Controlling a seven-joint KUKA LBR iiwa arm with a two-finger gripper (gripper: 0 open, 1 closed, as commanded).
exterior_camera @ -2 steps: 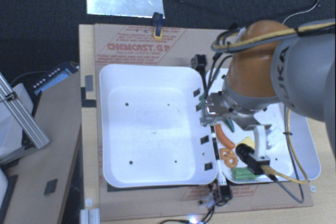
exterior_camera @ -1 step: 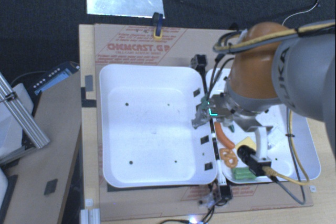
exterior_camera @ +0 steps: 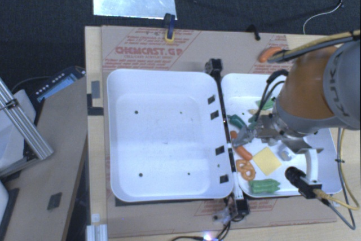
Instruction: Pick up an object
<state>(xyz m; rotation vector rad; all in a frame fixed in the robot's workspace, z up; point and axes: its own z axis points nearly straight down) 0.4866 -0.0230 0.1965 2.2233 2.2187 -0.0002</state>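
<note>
The left bin (exterior_camera: 163, 138) holds nothing that I can see. In the right bin (exterior_camera: 242, 87) lie several small things: a dark green piece (exterior_camera: 237, 121), an orange carrot-like piece (exterior_camera: 243, 152), an orange pretzel-like ring (exterior_camera: 245, 167), a yellow square (exterior_camera: 266, 161) and a green pod (exterior_camera: 264, 185). The gripper (exterior_camera: 243, 136) is low among them, between the dark green piece and the carrot-like piece; I cannot tell if it is spread or pressed together. I judge the step is the reaching or grasping. Next, it needs to close firmly on one thing and then lift straight up.
</note>
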